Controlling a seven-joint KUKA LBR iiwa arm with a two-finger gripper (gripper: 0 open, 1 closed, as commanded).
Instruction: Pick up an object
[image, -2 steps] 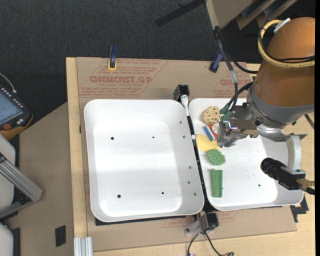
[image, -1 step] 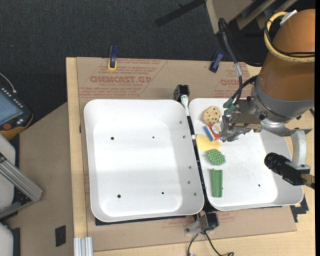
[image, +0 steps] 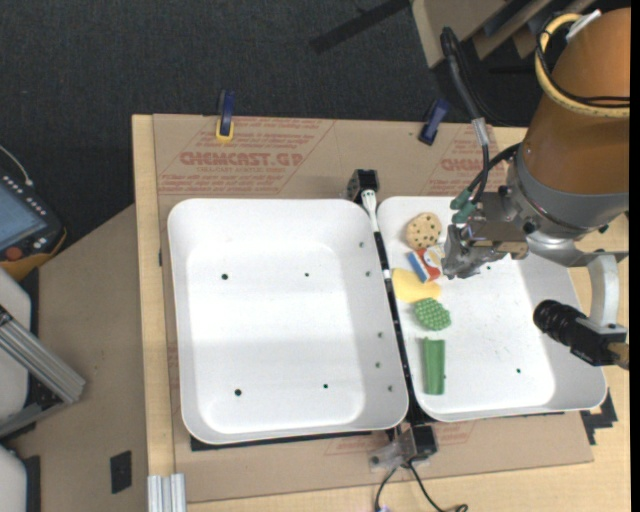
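Note:
Several small objects lie along the left side of the right bin (image: 500, 390): a tan speckled cookie (image: 423, 230), a red-and-blue piece (image: 429, 266), a yellow block (image: 411, 287), a green bumpy ball (image: 432, 315) and a green stick (image: 433, 365). My gripper (image: 455, 262) hangs low over the bin just right of the red-and-blue piece and below the cookie. Nothing shows between its fingers from this angle.
The left bin (image: 275, 310) adjoins the right bin along a black hinge strip (image: 385, 290). Both stand on a cardboard sheet (image: 250, 150) held by clamps at the back. A black cylinder (image: 570, 328) on the arm overhangs the right bin's right edge.

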